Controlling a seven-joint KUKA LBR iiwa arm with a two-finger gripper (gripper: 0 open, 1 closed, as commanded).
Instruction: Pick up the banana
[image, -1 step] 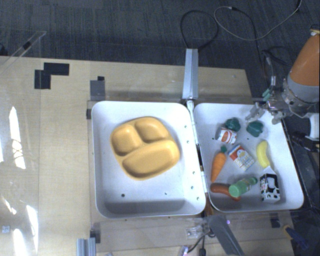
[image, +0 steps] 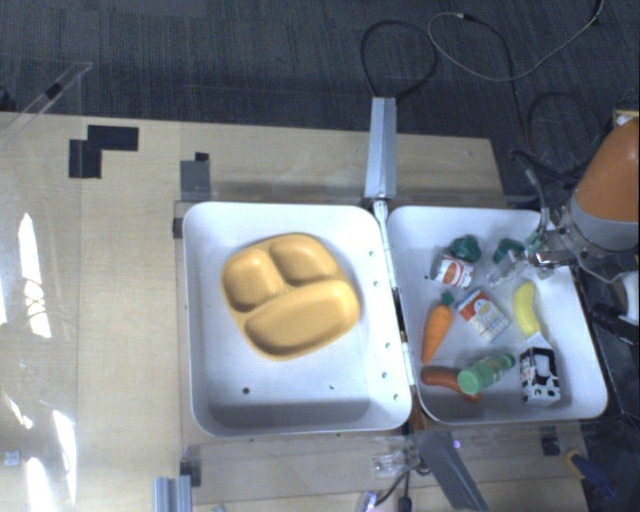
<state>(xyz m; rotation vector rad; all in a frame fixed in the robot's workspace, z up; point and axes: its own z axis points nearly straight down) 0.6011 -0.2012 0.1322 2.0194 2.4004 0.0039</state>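
Note:
The banana (image: 525, 307) is small and yellow and lies in the right bin (image: 590, 400), near its right wall, lengthwise front to back. My gripper (image: 518, 258) hangs just above the banana's far end, at the back right of that bin, on the grey arm with the orange band (image: 612, 185). Nothing shows in the gripper's grasp. The banana lies free on the bin floor.
Around the banana lie a small red-and-white carton (image: 484, 314), a carrot (image: 436, 332), a green bottle (image: 486, 372), a cow-patterned box (image: 538, 377), a red-and-white can (image: 455, 271) and a dark green item (image: 465, 247). The left bin (image: 210, 400) holds a yellow divided plate (image: 290, 295).

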